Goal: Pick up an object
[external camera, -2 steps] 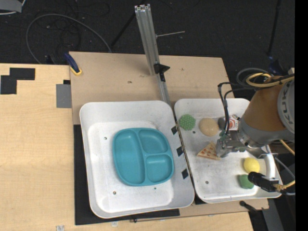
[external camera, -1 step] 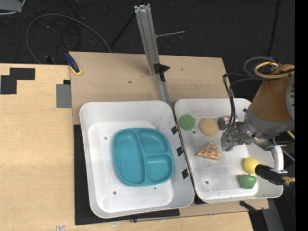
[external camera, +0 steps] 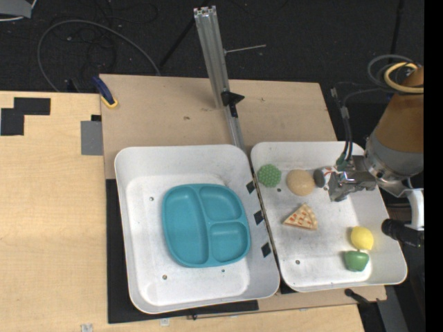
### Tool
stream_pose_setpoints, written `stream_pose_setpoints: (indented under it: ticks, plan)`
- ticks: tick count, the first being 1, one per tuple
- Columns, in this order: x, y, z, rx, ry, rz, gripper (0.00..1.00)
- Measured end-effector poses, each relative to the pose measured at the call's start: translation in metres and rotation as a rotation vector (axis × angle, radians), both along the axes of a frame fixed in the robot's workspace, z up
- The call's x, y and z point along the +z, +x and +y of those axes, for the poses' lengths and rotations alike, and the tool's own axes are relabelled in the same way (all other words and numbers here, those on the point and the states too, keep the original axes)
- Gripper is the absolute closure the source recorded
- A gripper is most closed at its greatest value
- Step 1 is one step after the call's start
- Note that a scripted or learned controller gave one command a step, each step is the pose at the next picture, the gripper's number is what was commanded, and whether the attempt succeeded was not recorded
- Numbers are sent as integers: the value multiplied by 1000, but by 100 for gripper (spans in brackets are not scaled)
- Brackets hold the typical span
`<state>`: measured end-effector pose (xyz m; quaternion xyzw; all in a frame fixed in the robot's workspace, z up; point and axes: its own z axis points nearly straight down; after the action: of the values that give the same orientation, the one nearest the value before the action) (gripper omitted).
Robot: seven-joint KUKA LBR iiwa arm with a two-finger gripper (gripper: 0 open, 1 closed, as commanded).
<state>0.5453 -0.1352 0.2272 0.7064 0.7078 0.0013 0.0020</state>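
The right bin (external camera: 325,275) holds a green bumpy ball (external camera: 269,176), a tan round bun (external camera: 300,182), a pizza slice (external camera: 301,218), a yellow lemon (external camera: 361,238) and a green pepper (external camera: 356,260). My gripper (external camera: 337,185) hangs over the bin's upper right part, just right of the tan bun. Nothing shows between its fingers. The arm's orange band (external camera: 405,120) rises behind it at the right edge.
The left bin (external camera: 138,185) carries a teal divided plate (external camera: 205,223). A metal post (external camera: 214,61) stands behind the bins, between them. Black clips (external camera: 257,216) mark the seam where the bins meet. Wooden bench surface lies to the left.
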Motion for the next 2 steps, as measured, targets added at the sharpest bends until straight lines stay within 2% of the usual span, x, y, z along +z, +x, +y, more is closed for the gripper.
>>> stream_pose_setpoints:
  ticks: [1,2]
  plan:
    - [53,1,-1,-1,0,1,100]
    - [53,0,49,3,3,8,100]
